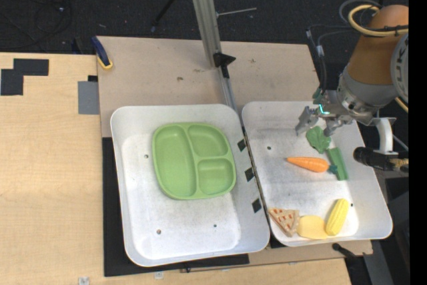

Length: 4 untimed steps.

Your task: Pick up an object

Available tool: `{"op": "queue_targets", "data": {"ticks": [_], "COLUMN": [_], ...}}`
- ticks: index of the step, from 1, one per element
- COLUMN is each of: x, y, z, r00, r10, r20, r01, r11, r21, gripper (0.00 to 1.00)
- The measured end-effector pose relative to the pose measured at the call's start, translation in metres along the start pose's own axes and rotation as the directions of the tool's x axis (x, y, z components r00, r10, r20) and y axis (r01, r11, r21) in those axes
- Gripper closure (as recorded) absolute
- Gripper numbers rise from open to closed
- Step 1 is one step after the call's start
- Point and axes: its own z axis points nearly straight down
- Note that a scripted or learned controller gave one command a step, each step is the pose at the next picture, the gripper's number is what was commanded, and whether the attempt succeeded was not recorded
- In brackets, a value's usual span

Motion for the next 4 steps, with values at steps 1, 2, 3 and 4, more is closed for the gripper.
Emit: {"op": "queue_targets", "data": {"ticks": [1,2,3,4], "x": [0.0,0.0,0.0,0.0], "y": [0.001,-0.009,-0.007,-0.006], "z": [-0.001,0.059,0.108,0.096], "r00": [1.0,1.0,1.0,1.0], "r10": [0.0,0.0,0.001,0.002], "r20": [0.0,-0.001,0.001,-0.001], "r01": [0.0,0.0,-0.001,-0.002], "r11": [1.0,1.0,1.0,1.0], "r21": [-0.003,0.003,-0.007,-0.01], "gripper": [0.0,0.0,0.0,1.0]}}
